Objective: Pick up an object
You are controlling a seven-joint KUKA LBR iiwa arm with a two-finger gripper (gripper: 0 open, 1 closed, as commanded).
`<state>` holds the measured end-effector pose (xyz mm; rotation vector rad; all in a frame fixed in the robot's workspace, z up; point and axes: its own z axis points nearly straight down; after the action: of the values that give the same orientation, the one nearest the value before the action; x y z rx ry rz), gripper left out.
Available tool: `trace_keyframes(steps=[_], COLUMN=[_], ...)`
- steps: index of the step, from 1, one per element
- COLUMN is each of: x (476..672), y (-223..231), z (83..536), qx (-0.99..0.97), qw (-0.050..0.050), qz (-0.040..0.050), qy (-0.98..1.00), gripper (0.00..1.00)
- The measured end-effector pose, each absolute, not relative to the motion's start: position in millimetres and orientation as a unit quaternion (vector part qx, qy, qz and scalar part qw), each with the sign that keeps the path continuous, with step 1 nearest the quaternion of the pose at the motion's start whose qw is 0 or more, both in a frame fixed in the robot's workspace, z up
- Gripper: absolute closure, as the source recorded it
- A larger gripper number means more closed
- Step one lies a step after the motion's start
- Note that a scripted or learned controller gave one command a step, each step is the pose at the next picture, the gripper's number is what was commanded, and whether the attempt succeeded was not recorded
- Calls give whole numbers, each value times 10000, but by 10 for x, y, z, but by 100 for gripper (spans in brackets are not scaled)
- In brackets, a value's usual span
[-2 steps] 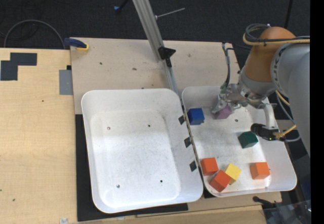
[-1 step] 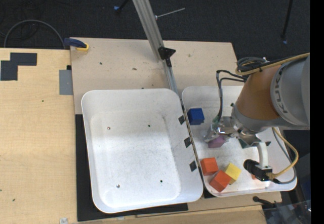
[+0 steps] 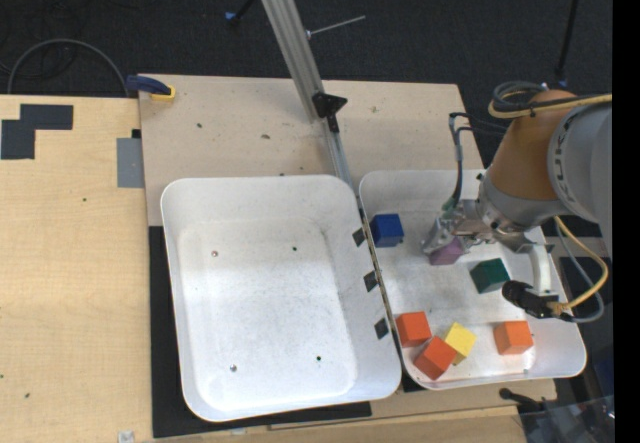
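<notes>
Where end effector [image 3: 446, 237] dips: right bin [image 3: 420, 193], seven blocks.

Glossy white plastic bins [image 3: 270, 401] on a matt wooden bench [image 3: 230, 126].

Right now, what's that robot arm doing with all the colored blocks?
The grey and orange arm reaches in from the right and has its gripper down in the right bin, right at a purple block. I can't tell if it has grabbed it. Around it sit a blue block, a green block, a yellow block and three orange blocks.
</notes>
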<state>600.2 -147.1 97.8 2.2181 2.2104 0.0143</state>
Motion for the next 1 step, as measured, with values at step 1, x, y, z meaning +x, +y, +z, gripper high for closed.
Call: trace_keyframes(steps=[1], x=[6023], y=[-990], z=[981], qx=[7066], qw=[75], qz=[29], qy=[7076], gripper=[100])
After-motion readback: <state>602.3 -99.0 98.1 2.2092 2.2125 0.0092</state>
